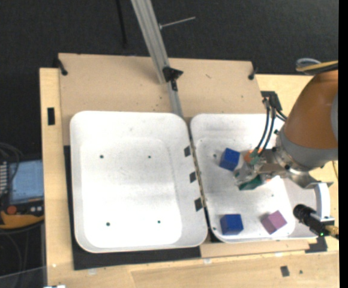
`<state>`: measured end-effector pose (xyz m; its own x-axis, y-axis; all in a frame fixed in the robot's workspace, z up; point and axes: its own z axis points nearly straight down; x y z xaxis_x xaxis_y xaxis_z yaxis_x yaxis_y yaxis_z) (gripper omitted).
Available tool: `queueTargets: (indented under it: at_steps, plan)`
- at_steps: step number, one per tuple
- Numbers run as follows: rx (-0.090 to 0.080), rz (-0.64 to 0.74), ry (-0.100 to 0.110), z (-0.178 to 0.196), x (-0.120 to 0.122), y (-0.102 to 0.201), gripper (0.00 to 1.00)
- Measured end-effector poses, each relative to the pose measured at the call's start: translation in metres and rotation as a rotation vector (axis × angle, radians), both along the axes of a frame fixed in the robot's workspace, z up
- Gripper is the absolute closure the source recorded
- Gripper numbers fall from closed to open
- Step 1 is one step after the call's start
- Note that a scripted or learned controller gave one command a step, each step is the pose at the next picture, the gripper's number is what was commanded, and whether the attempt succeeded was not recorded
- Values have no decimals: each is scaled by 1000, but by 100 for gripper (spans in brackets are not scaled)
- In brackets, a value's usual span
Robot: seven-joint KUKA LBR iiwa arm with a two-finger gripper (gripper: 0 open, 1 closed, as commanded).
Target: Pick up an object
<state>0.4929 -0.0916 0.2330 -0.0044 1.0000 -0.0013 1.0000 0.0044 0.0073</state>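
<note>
Camera view: jaws point(249, 176) low in the right bin point(222, 128), reaching in from the right. Jaw opening: cannot tell. Nearest candidate, upper blue cube point(229, 159), lies just up-left of the tips, no clear contact. Lower blue cube point(231, 223) and purple cube point(274, 221) sit well apart along the near wall.

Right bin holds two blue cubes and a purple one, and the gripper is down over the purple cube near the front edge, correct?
Not quite. The camera view shows the gripper beside the upper blue cube, not the purple cube. The right bin does hold two blue cubes, the other being the lower blue cube.
</note>
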Motion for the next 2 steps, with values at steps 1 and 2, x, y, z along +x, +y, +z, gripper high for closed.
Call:
queueTargets:
  at_steps: [1, 2]
  plan:
    - [0, 1, 0, 53, 2, -1, 100]
    - [0, 1, 6, 45, 32, 34, 100]
